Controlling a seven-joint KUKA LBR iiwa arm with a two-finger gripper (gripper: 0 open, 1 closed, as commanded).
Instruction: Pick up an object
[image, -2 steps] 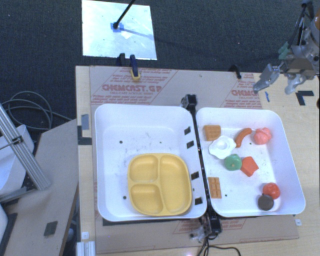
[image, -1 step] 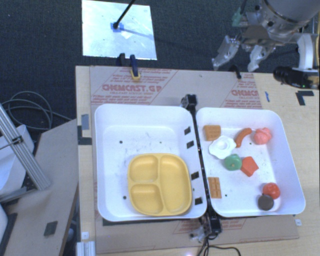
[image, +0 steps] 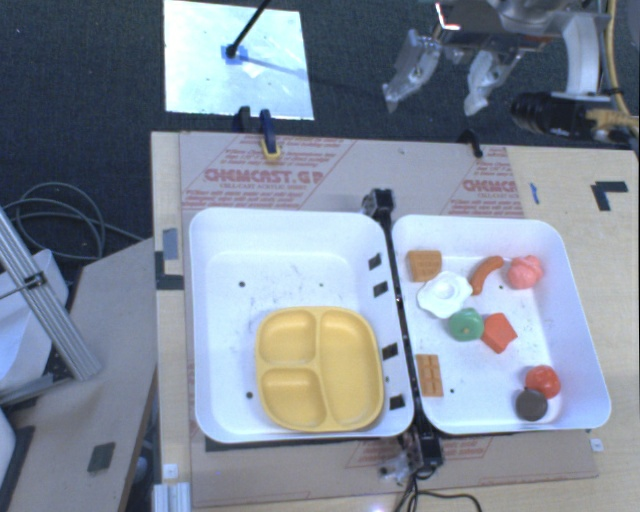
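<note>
My gripper (image: 438, 87) hangs high at the top of the view, beyond the far edge of the bench, open with nothing between its two pale fingers (image: 404, 78). Far below it the right bin (image: 572, 290) holds toy food: an orange waffle square (image: 424, 265), a white fried egg (image: 444, 294), an orange sausage (image: 487, 273), a pink piece (image: 524, 271), a green piece (image: 464, 324), an orange-red block (image: 498, 332), a second waffle (image: 429, 374), a red tomato (image: 542, 380) and a brown round piece (image: 531, 404).
The left bin (image: 220, 290) holds a yellow three-compartment plate (image: 320, 367). A black divider with clips (image: 392, 310) runs between the bins. A yellow clamp (image: 270, 148) sits at the bench's far edge. A shiny sheet (image: 237, 60) lies on the floor beyond.
</note>
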